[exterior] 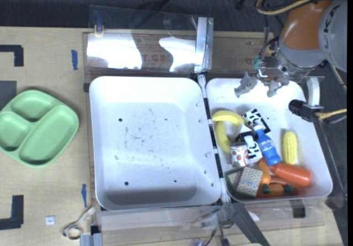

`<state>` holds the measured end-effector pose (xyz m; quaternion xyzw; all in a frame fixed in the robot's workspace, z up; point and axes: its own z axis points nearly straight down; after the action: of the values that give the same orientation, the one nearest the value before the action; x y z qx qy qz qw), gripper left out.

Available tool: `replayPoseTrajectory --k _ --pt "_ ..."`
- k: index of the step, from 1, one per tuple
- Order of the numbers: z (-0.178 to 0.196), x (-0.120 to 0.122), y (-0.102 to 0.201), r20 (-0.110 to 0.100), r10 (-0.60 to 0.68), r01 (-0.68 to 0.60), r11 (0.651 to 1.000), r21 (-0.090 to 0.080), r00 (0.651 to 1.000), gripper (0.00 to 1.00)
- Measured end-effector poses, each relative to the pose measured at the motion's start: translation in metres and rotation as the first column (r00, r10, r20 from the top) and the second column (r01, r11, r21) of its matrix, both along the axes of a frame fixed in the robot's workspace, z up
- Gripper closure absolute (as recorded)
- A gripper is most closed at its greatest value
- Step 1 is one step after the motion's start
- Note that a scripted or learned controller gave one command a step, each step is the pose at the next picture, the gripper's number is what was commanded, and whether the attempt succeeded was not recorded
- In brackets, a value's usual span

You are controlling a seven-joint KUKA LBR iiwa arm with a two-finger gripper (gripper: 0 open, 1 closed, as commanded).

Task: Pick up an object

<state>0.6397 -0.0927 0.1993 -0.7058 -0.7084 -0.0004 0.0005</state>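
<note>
- The claw hangs over the back of the right bin, its two grey fingers spread apart with nothing between them: released.
- The arm comes in from the upper right, its orange band just above the wrist, with yellow and black cables looping around it.
- All the objects lie in the right bin, crowded toward its front half, well below the claw.
- A banana curves along the bin's left side, near the divider.
- Beside it sits a black-and-white patterned cube, and a second black-and-white piece lies just below; the marks are bold shapes, not readable as words.
- A blue bottle lies tilted between those pieces and a corn cob.
- A small can with a red-and-white label stands near the banana's lower end; its print is too small to read.
- An orange carrot-like item lies at the front right, touching a heap with a tan box at the front.
- The left bin shows only faint scuffs and a few dark specks on its floor.
- A green divided plate rests on the counter at far left, well apart from both bins.
- A strip of brown card behind the left bin carries reddish lettering, washed out by glare and unreadable.
</note>
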Motion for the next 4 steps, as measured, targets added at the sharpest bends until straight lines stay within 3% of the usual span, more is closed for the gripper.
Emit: replayPoseTrajectory --k 1,2,3,4 --pt "-0.083 0.003 0.002 0.003 0.082 -0.082 0.997 -0.001 0.997 0.0" --pt "-0.109 -0.015 -0.054 0.01 0.273 -0.273 0.962 -0.004 0.962 0.0" --pt "-0.066 -0.058 -0.085 0.002 0.505 -0.505 0.863 -0.002 0.863 0.0" --pt "-0.109 -0.035 -0.086 0.01 0.523 -0.523 0.852 -0.011 0.852 0.0"
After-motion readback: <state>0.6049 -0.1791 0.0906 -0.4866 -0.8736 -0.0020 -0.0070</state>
